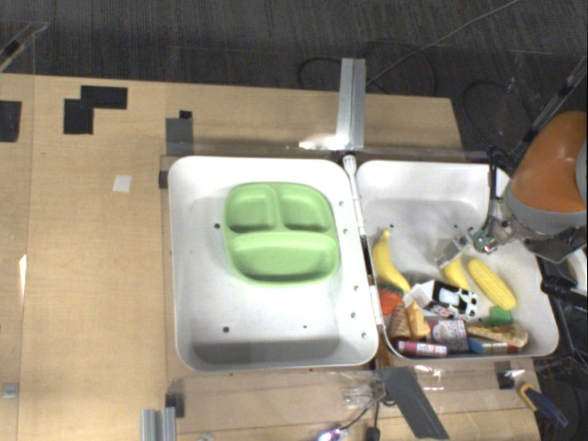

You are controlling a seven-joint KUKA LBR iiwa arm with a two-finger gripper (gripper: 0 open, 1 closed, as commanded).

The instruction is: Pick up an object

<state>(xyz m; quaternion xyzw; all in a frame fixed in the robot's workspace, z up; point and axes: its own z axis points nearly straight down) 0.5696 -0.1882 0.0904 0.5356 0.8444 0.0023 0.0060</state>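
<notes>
- Near edge of the right bin point(551, 333): a heap of small items is being seen packed along the front wall — a marker-like stick point(424, 347), small packets, a black-and-white toy point(453, 298), something green point(500, 316).
- Just behind the heap: a corn cob point(491, 283) is lying slantwise, with a smaller yellow piece point(456, 272) just beside it on the left.
- A banana point(387, 263) is lying near the bin's left wall, tip pointing up-view, with an orange-red item point(390, 301) at its lower end.
- Gripper point(480, 240) is being held low in the right bin, just above the corn cob and the yellow piece; contact with either cannot be told.
- Grip state cannot be told; the tool tip is too small and blurred. Nothing is being seen lifted.
- Arm point(551, 177) with its orange band is reaching in from the right, over the bin's right rim.
- Left bin point(197, 338): a green sectioned tray point(280, 231) is lying flat, toward the far half.
- Farther off: a metal post point(352, 104) is standing behind the seam between the bins.
</notes>
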